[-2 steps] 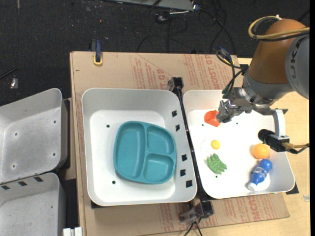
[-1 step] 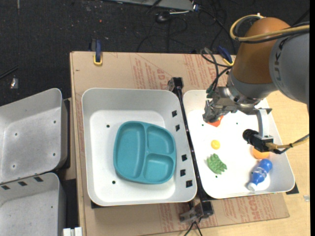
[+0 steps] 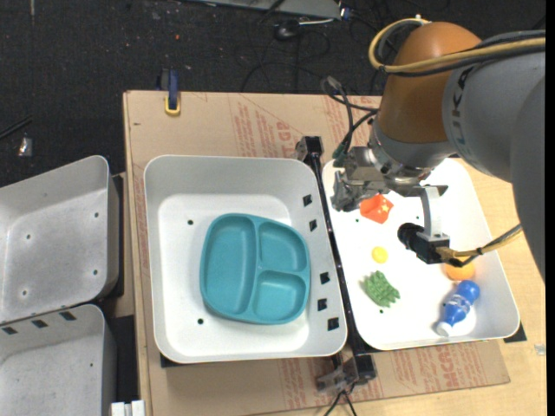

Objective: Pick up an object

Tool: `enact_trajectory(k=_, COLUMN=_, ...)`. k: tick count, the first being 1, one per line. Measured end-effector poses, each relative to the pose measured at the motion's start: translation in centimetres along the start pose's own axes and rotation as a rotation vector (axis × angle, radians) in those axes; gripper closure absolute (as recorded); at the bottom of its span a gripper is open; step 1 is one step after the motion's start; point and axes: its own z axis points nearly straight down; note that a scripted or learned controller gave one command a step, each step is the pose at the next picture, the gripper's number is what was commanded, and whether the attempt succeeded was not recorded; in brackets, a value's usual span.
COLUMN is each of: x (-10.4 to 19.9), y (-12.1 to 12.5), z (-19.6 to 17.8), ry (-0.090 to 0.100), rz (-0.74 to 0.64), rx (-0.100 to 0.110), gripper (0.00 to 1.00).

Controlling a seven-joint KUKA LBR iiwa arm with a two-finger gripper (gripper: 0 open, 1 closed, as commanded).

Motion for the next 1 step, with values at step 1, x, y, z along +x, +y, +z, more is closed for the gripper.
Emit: enact_trajectory(k=1, x=5.82, y=-0.03, z=-0.75, ry=0.000, rz=-0.001, rx=0.000, gripper=1.00)
